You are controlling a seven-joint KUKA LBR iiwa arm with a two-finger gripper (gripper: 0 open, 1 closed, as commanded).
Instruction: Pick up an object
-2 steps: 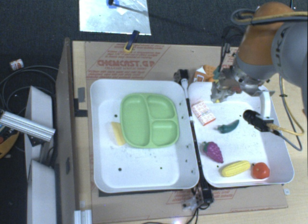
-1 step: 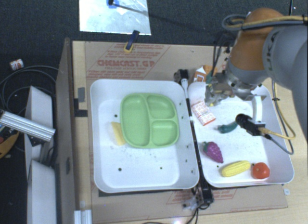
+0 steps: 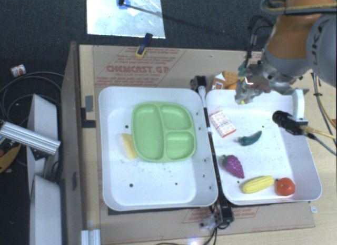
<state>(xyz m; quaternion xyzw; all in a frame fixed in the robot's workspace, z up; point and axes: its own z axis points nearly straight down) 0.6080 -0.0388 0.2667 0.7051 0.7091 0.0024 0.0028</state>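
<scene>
Right bin (image 3: pixel 310 178) holds grapes (image 3: pixel 232 165), corn (image 3: pixel 257 184), tomato (image 3: pixel 285 186), carton (image 3: pixel 222 123).

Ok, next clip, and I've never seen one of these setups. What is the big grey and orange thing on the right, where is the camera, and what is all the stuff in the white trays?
The big shape is a robot arm, grey with an orange band, reaching in from the right. Its gripper hangs over the back edge of the right bin; the picture does not show anything between its fingers.

There is one camera, fixed above the bench and looking down at a slant on two shallow white bins side by side.

The left bin holds a green divided plate with a pale yellow piece at its left edge. The right bin holds toy food: a red and white packet, a dark green pepper, purple grapes, a yellow corn cob and a red tomato. The job is to pick one up.
</scene>
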